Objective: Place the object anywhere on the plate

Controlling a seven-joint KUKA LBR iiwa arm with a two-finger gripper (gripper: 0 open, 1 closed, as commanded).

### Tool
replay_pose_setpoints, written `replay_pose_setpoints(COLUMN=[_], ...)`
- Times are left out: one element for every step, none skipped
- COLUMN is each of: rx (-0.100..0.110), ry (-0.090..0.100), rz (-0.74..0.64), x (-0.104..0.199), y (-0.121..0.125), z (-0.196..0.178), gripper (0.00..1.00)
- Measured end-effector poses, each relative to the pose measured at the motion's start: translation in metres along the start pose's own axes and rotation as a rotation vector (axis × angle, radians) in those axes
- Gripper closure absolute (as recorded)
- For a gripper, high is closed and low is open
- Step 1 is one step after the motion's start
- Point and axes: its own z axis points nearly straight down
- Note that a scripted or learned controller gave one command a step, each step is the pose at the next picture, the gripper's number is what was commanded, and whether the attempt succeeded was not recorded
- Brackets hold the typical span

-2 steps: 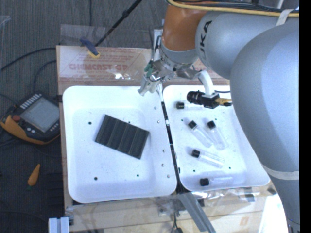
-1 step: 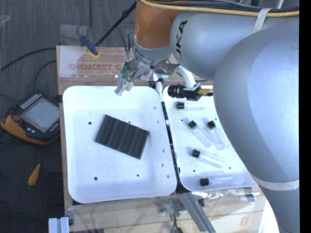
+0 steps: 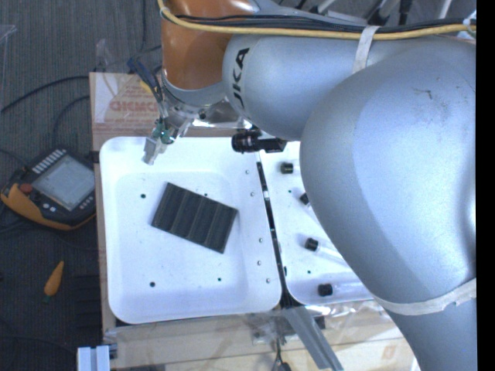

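Arm over the left bin's far-left corner; ribbed dark object lies flat in that bin.

I see the gripper [image 3: 152, 151] at 11 o'clock in the left bin [image 3: 128, 296], its tip low near the rim. I cannot tell its state. The dark ribbed object [image 3: 194, 216] rests slightly tilted at the bin's centre, well apart from the gripper, toward 5 o'clock from it. The right bin [image 3: 298, 246] sits at 3 o'clock, largely behind the arm [image 3: 371, 130].
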Motion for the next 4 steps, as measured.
replay_pose_setpoints(rx=[-0.001,-0.003,0.0,-0.005], ry=[0.002,-0.001,0.0,-0.001], rz=[0.001,-0.42,-0.482,-0.979], x=[0.0,0.062,0.065,0.037], y=[0.0,-0.024,-0.027,-0.006], z=[-0.007,-0.146,-0.053,-0.057], gripper=[1.0,1.0,1.0,1.0])
